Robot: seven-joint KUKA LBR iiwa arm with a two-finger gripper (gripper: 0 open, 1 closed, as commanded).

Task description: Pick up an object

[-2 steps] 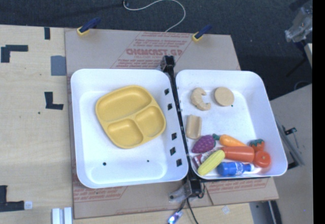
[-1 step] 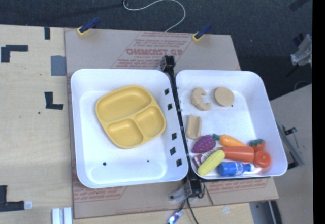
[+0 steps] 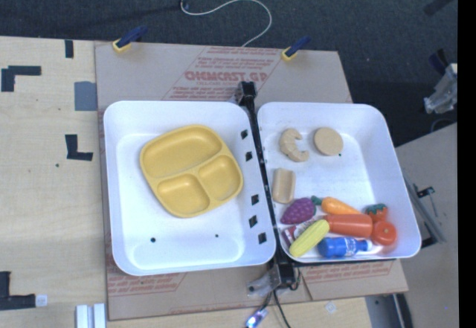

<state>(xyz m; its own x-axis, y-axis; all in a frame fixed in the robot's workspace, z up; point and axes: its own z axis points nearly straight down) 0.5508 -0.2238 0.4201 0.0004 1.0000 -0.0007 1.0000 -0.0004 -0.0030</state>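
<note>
White plastic bins, two, side by side at frame centre: left bin (image 3: 119, 170), right bin (image 3: 387, 140). No grasp made yet; the step in hand is choosing a target and coming down on it.

Contents, largest first:
- yellow divided plate (image 3: 192, 170), alone in the left bin, lying flat at a slant. Poor target in my judgement (wide, low, little for two fingers to close across).
- red-orange sausage (image 3: 349, 225), lower right of the right bin, packed in with the corn cob (image 3: 309, 237), blue tube (image 3: 342, 247), tomato (image 3: 384, 232), carrot (image 3: 340, 207) and purple grapes (image 3: 299, 210). These touch or overlap, so a descent here would likely catch two things or push them aside.
- tan block (image 3: 282, 186), just beside the divider between the bins, with the grapes close below it.
- round biscuit (image 3: 328, 141), upper part of the right bin, bare floor all round.
- bitten pastry (image 3: 294, 145), just left of the biscuit, not touching it.

Best pick, I judge: the round biscuit. Descend straight down over its centre with the jaws spread wider than the disc, and close low near the bin floor, since it lies flat. The arm reaches in from the frame's right, so the biscuit also sits clear of the divider. Risk: a thin disc may slip out on lifting.
</note>
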